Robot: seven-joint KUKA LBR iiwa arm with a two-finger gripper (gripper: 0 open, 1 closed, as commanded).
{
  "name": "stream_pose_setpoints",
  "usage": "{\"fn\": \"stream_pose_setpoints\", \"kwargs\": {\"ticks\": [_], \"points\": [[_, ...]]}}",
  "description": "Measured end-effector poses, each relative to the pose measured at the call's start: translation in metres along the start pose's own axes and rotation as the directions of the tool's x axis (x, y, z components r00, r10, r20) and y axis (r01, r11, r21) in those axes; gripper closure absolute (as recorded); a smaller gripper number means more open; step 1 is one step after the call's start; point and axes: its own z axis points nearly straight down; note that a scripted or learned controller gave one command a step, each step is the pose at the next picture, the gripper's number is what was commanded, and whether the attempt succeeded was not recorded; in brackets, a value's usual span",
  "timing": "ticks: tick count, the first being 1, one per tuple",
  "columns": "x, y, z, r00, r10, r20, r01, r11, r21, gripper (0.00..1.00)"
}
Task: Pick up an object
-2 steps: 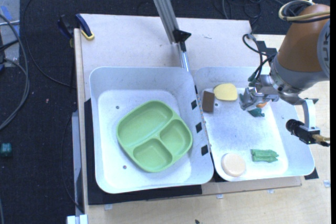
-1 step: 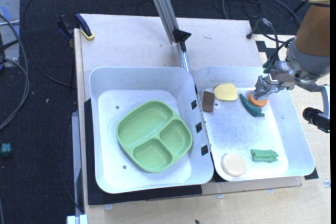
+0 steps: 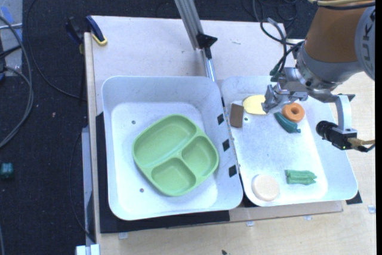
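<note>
The gripper hangs over the far edge of the right bin; whether it is wide or narrow cannot be told. A yellow disc lies just beside it, toward the left bin, perhaps touching. An orange ring and a teal piece lie just beyond it on the arm's side. A brown block sits by the shared edge. A cream disc and a green piece lie near the near edge. A green divided plate rests in the left bin.

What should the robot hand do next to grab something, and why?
Probably go straight down a little. The gripper hangs at the far end of the right bin, just above the yellow piece, with the orange ring beside it. Nothing shows between its fingers, so the yellow piece looks like the nearest thing to try.
</note>
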Motion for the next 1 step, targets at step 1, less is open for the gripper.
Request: {"fn": "stream_pose_setpoints", "kwargs": {"ticks": [1], "points": [[0.0583,0.0128,0.0136,1.000,0.000,0.000,0.000,1.000,0.002,1.00]]}}
